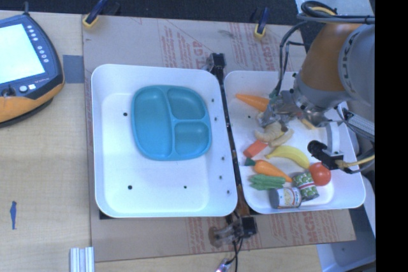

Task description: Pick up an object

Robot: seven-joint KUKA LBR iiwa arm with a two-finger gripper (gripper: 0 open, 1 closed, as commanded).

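Camera view | claw [275,116] low in right bin [239,156], over a pale food piece [273,133] at frame's centre right; its opening cannot be told | carrot [253,100] just above, banana [288,154] below | blue divided plate [171,121] in left bin [108,156]

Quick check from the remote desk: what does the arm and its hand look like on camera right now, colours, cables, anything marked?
The arm is bulky and rounded, grey with a broad orange band above the wrist. Black cables loop from its top and run down the side. The hand is a small grey metal assembly, with a black fitting beside it. No lettering or markings can be made out.
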